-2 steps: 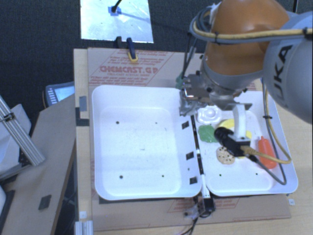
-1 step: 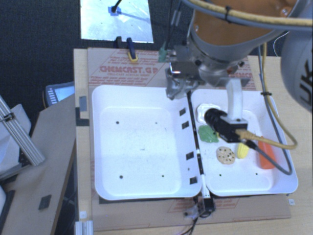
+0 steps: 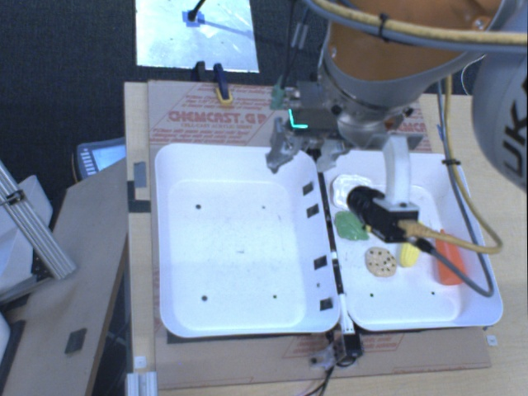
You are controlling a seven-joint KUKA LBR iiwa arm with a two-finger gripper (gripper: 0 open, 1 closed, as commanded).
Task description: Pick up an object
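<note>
Bench: we see brown board (image 3: 206,115) across mid-frame under both bins.
Arm: grey-orange bulk (image 3: 412,23) fills the upper right.
Left bin (image 3: 177,172): centre-left.
Right bin (image 3: 470,304): lower right, holding the objects.
Gripper (image 3: 301,151): above the bins' shared edge; we cannot tell its finger state.
Orange piece (image 3: 448,261), green piece (image 3: 351,225), cookie (image 3: 380,261), yellow piece (image 3: 408,255): clustered in the right bin.

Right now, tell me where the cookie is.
The cookie lies in the right bin, near its middle towards the front, between the green toy on its left and the yellow piece on its right.
</note>
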